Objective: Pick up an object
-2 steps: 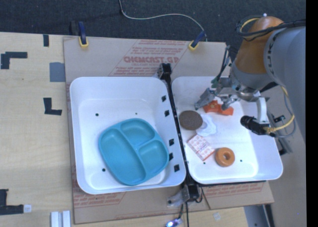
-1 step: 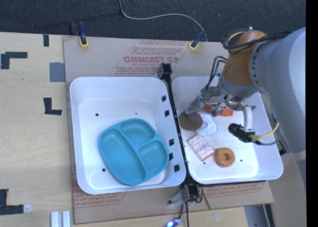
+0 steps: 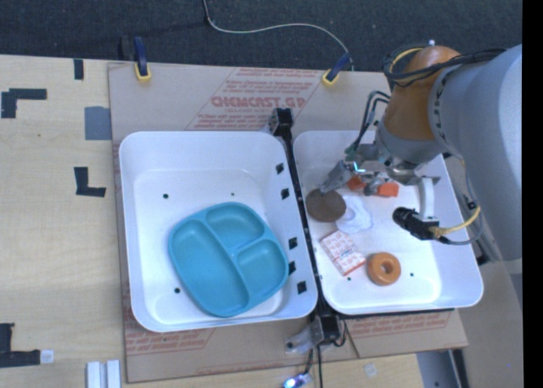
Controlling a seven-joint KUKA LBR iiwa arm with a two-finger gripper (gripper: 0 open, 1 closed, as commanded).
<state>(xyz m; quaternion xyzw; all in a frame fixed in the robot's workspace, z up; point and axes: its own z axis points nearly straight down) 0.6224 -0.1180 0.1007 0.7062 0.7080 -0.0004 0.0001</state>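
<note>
My gripper (image 3: 349, 176) hangs low over the back of the right bin (image 3: 458, 289), just above a brown round object (image 3: 326, 205). A white crumpled item (image 3: 357, 215) lies right of the brown one. A small orange-red piece (image 3: 386, 190) peeks out under the wrist. Nearer the front lie a red-and-white patterned packet (image 3: 341, 251) and an orange ring like a doughnut (image 3: 384, 268). Nothing shows between the fingers.
The left bin (image 3: 144, 165) holds a blue divided plate (image 3: 228, 256). A black divider (image 3: 295, 208) runs between the bins. The grey arm with its orange band (image 3: 420, 93) covers the right bin's back right corner. A black cable (image 3: 420, 223) hangs off the wrist.
</note>
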